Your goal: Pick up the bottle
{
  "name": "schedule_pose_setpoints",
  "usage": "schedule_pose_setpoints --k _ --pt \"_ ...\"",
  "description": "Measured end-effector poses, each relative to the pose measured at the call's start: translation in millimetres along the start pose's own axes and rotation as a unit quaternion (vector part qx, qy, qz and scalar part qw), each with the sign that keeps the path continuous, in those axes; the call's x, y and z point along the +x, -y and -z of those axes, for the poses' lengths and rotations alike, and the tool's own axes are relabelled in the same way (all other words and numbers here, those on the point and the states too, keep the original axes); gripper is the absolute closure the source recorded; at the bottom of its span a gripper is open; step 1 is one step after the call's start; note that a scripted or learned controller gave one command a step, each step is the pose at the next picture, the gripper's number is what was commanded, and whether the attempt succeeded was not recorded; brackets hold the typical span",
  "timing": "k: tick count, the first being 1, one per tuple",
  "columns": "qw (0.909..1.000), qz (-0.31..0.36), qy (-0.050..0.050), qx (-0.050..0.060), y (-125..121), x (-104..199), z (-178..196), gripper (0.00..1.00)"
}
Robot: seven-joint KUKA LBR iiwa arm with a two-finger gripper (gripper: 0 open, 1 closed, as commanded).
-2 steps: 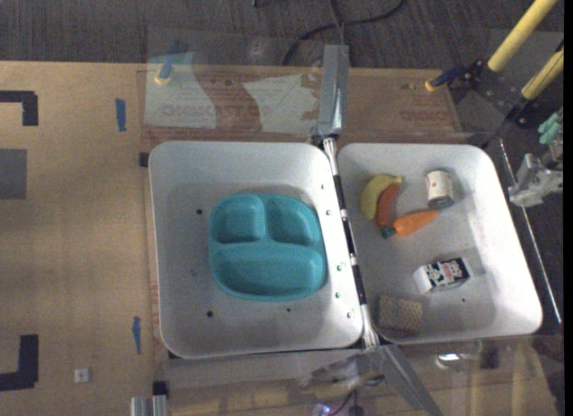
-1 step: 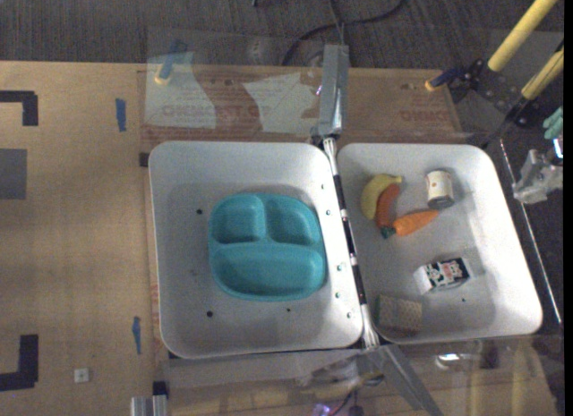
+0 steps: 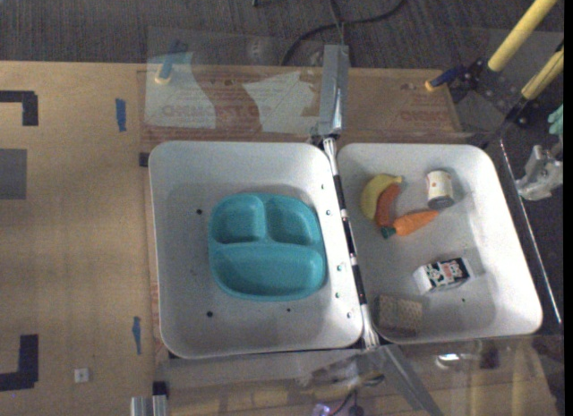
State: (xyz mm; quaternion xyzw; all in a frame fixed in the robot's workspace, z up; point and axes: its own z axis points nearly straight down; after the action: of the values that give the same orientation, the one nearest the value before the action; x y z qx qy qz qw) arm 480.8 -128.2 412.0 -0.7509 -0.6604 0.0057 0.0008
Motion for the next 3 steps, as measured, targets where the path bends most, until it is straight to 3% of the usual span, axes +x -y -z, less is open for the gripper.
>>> schedule_pose_setpoints --k 1,3 --pt "0.9982 0.060 -0.004 -0.003 -5 -55 -39 1.00" --pt "0.9983 0.058 -0.003 -0.003 -6 -57 -20 1.00"
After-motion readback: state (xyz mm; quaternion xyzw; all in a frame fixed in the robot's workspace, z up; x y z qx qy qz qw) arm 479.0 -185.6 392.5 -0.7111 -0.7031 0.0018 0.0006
